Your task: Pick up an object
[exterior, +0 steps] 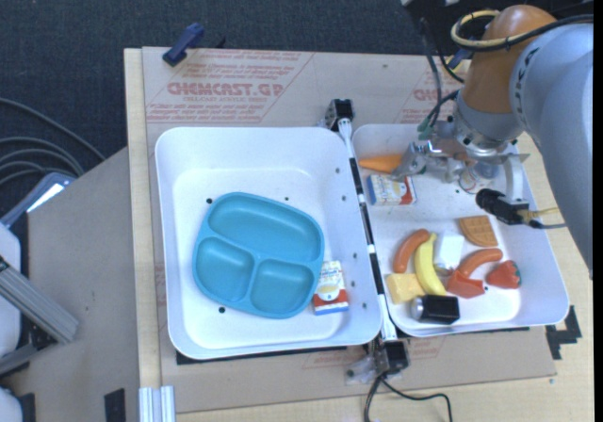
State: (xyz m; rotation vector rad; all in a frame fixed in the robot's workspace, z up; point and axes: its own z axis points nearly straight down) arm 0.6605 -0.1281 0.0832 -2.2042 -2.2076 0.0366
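The right bin [542, 307] holds several toy foods: an orange wedge [381, 164], a white and red carton [390, 190], an orange sausage [411, 249], a banana [429, 266], a yellow cheese block [403, 288], a black box [435, 309], a tan cracker [478, 230], a red sausage [474, 263] and a red piece [507, 274]. My gripper [421, 156] hangs low over the back of this bin, just right of the orange wedge and above the carton. The wrist [482, 133] covers the bin's back right part.
In the left bin [179, 166] lies a blue divided plate [257, 253] with a small carton [330, 286] at its lower right. A black divider rail [361, 213] runs between the bins. A blue clip [182, 43] lies on the board behind.
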